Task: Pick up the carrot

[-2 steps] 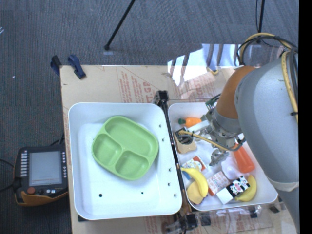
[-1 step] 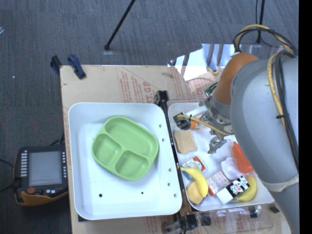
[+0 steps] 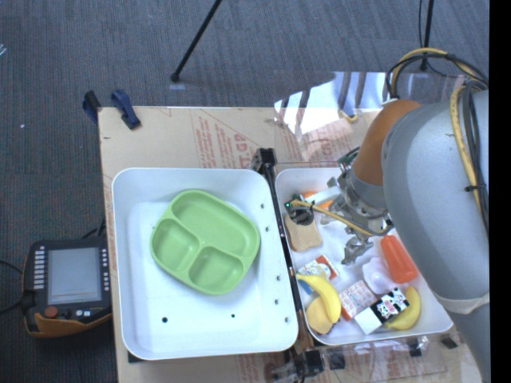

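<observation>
**Arm over the cluttered right bin, carrot beside the jaws**

The desk [image 3: 200, 138] is seen as a flat brown board printed with red lines, its left edge carrying two clamps, and dark carpet surrounds it. The grey arm [image 3: 435, 190], smooth and rounded with an orange band, is reached in from the right and covers the right bin's upper right part. The left bin [image 3: 136, 325] is a shallow white tray with rounded corners; wide bare floor is left along its lower and left sides. A pale green divided plate [image 3: 205, 242] of smooth plastic, with three compartments, is set tilted in its upper middle. The right bin [image 3: 427, 325] is crowded, with little open floor between items. The jaws [image 3: 357, 250] are held low over its middle; whether they are spread or pressed together cannot be told, and nothing is seen pinched. The carrot [image 3: 397, 258], a smooth orange stub, is lying just right of the jaws, near the arm's edge. A yellow banana [image 3: 322, 298] is curved at the bin's lower left, a second banana [image 3: 409, 309] at the lower right. A tan slice of bread [image 3: 303, 234] is lying by the dividing wall.
</observation>
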